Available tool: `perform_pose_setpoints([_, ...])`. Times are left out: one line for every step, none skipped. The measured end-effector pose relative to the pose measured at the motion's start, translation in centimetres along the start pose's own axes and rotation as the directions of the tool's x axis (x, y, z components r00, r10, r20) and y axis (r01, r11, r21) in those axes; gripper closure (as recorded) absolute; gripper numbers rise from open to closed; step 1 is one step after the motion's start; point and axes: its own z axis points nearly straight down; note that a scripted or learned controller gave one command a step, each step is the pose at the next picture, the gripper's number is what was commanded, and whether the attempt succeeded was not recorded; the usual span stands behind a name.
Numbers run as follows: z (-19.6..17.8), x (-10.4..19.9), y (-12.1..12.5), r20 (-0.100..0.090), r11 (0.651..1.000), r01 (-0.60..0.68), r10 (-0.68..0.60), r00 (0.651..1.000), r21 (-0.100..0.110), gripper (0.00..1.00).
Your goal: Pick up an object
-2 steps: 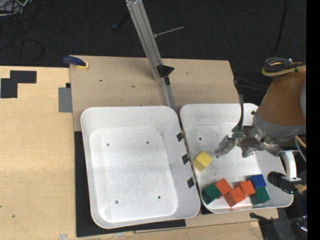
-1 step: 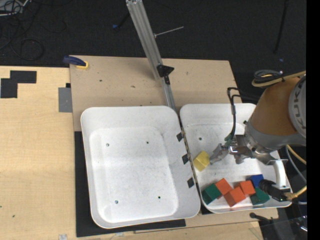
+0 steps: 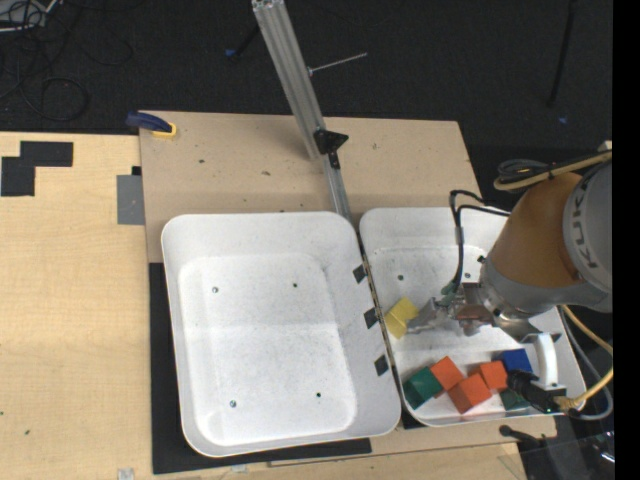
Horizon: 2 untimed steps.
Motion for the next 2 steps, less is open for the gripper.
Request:
perform_pose_setpoints([-1.1,-0.1,0.0,0.001,1.000,-0.006,0.006,1.000,0.000,1.00])
perform_pose_setpoints([-6.1,-0.4,-0.9,0.006,1.000,-0.002,0.002,1.000,0.005,1.00])
